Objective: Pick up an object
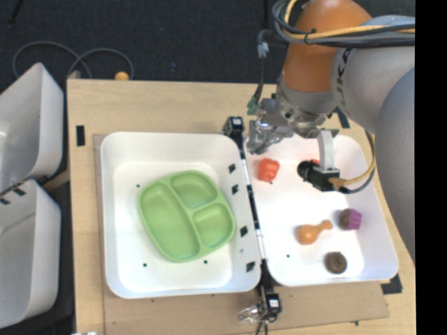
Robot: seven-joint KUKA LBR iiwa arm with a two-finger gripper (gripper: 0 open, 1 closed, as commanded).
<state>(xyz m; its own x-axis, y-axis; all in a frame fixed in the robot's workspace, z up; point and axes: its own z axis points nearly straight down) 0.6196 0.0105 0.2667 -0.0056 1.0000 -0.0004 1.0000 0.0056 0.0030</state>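
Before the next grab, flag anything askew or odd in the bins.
The green divided plate sits rotated in the left bin, its edges not square with the walls. In the right bin, the orange pear-shaped toy lies on its side. No spill or damage.

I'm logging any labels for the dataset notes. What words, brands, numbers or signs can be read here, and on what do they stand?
None can be read: no text shows on the green tray, the orange toy, the white bins or the arm.
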